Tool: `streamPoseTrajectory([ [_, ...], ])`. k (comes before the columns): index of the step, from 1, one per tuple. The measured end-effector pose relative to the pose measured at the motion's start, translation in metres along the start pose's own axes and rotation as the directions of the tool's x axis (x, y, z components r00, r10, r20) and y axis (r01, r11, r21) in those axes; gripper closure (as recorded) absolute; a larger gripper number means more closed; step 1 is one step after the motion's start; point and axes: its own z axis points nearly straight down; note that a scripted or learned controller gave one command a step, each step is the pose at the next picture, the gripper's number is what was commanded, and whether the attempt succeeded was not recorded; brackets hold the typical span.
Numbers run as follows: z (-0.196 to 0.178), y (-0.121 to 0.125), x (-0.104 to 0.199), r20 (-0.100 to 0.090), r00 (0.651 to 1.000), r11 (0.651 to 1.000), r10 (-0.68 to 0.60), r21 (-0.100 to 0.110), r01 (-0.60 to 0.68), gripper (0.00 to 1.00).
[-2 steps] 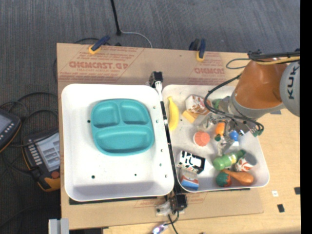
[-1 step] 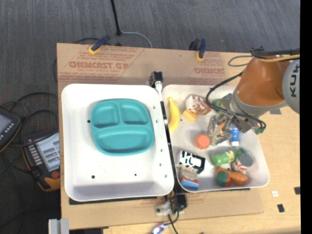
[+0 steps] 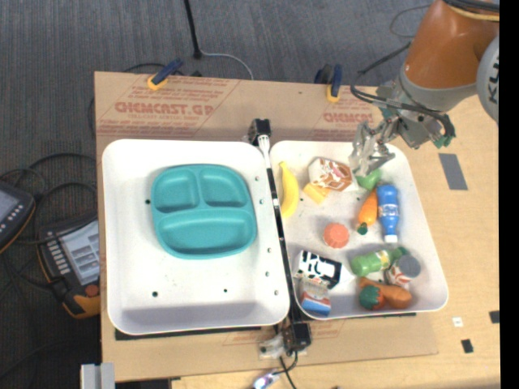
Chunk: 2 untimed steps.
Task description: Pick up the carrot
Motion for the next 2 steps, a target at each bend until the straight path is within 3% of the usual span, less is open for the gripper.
streamPoseTrajectory([
  [1, 0.001, 0.0, 0.0, -0.002, 1.0, 1.0, 0.0, -0.002, 0.0, 0.0],
  [2, 0.079, 0.021, 0.009, 0.0, 1.0, 1.0, 0.0, -0.001, 0.0, 0.0],
])
